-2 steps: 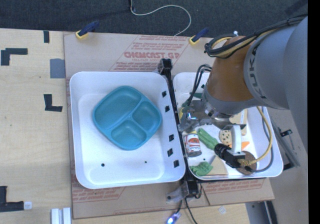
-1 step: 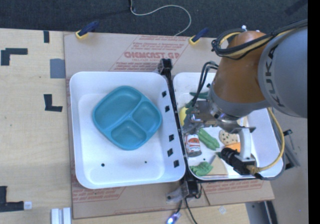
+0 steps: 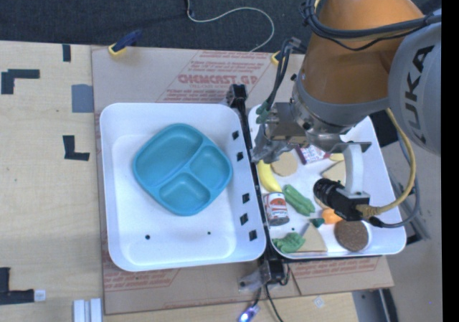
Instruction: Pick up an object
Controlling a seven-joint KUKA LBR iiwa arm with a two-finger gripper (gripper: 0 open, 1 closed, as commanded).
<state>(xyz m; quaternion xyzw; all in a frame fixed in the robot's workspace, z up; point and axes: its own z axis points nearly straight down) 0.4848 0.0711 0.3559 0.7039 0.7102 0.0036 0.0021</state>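
1. Candidate objects are seen in the right bin (image 3: 387, 245): a banana (image 3: 268, 176) by the left wall, a small can (image 3: 277, 208) just below it, a green pod-shaped piece (image 3: 298, 199) beside the can, a brown round disc (image 3: 352, 235) near the front corner, and a green leafy piece (image 3: 289, 243) at the front edge.
2. The end effector (image 3: 276, 143) is placed low over the bin's upper left area, just above the banana; its state cannot be told, and nothing is seen held.
3. The left bin (image 3: 115, 170) is occupied by a blue divided plate (image 3: 182, 168).
4. Both bins are set on cardboard on the table (image 3: 43, 191).
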